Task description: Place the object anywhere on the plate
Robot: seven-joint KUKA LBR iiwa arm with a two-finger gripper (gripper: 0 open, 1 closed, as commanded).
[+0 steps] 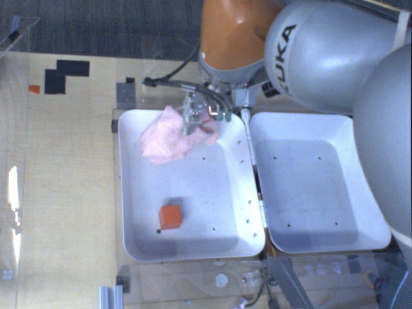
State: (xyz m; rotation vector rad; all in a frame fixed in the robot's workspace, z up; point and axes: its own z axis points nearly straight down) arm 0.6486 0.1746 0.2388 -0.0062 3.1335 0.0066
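A small orange-red block [170, 217] lies on the floor of the left bin [222, 198], near its front left corner. A pale pink plate [166, 140] sits in the same bin's far part, toward the back wall. My gripper [192, 124] hangs over the plate's right edge, below the orange wrist band. It stands well away from the block, which lies free toward the front. The gripper's tip overlaps the pink plate, and I cannot tell whether it touches it.
The right bin [315, 185] lies beside the left one, and the two share a narrow seam. The bulky grey arm [335, 50] covers the back right of the scene. Black marks [64, 74] lie on the wooden bench at the far left.
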